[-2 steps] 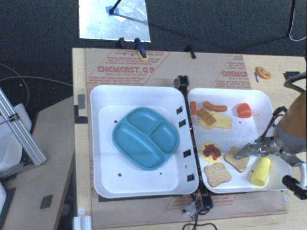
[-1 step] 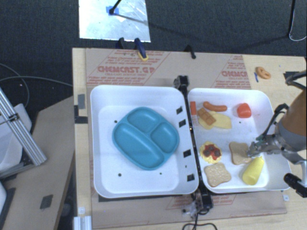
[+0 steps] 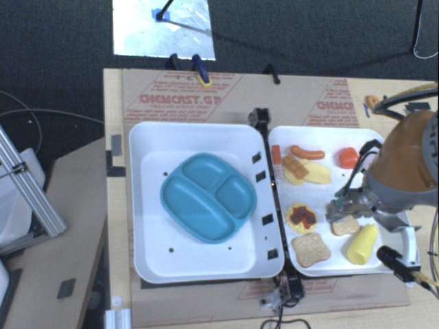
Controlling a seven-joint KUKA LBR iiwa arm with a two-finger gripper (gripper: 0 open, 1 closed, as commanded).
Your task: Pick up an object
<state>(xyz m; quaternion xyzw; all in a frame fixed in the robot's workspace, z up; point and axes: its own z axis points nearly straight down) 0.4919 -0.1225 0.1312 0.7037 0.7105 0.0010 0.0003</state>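
Observation:
The right bin (image 3: 281, 137) holds several toy foods. Along its far side lie a sausage (image 3: 306, 153), a red piece (image 3: 348, 157) and a small orange piece (image 3: 276, 155), with a yellow wedge and a waffle piece (image 3: 305, 173) just in front of them. Nearer the front are a round tart with red filling (image 3: 302, 216), a bread slice (image 3: 311, 249) and a yellow bottle (image 3: 362, 244). My gripper (image 3: 341, 211) hangs low in the right bin, just above a tan bread piece (image 3: 344, 227) and right of the tart. The arm covers the bin's right side.
The left bin (image 3: 147, 184) carries a blue divided plate (image 3: 208, 197). A black-clipped divider (image 3: 269, 190) separates the two bins. Cardboard (image 3: 185, 98) lies under both bins, with a blue and yellow clamp (image 3: 202, 71) at its far edge.

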